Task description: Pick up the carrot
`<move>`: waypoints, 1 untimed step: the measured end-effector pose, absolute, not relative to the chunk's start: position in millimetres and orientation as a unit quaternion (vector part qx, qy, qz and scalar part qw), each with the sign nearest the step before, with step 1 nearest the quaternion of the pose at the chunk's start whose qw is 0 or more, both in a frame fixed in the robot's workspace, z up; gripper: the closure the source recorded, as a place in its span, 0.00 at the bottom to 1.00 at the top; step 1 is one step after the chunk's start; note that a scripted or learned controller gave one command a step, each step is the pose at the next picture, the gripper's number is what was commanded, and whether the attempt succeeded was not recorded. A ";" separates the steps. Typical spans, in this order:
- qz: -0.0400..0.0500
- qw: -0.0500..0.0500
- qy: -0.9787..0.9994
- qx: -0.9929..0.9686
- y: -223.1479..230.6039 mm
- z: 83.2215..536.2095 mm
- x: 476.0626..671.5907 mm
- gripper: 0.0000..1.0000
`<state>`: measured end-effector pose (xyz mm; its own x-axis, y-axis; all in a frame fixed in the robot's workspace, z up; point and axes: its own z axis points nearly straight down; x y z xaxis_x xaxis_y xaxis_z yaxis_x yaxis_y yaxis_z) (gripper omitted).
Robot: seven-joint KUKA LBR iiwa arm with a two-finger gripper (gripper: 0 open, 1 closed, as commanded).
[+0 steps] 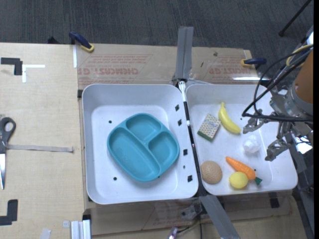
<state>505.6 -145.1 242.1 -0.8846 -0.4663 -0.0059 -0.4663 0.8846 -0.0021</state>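
Observation:
An orange carrot (241, 166) with a green stub lies near the front of the right bin (284, 180), slanting down to the right. A yellow lemon (239, 180) touches its lower side. My gripper (261, 138) hangs at the right side of that bin, up and to the right of the carrot, fingers spread open with nothing between them. One fingertip (247, 127) is near the banana, the other (271, 155) is near the bin's right wall. A small white crumpled object (251, 145) lies on the bin floor between the fingers in this view.
The right bin also holds a banana (228, 118), a small green-and-tan packet (209, 127) and a tan round bread-like ball (211, 172). A blue divided plate (143, 147) lies in the left bin (94, 133). Scissors (5, 143) lie on the bench at far left.

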 end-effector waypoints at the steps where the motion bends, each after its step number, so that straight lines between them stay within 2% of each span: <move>1: 0.001 0.001 0.961 -0.275 -134.6 106.9 503.1 0.00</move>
<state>503.1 -134.6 106.9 -0.8482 -0.5296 -0.0018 -0.5296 0.8482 0.0009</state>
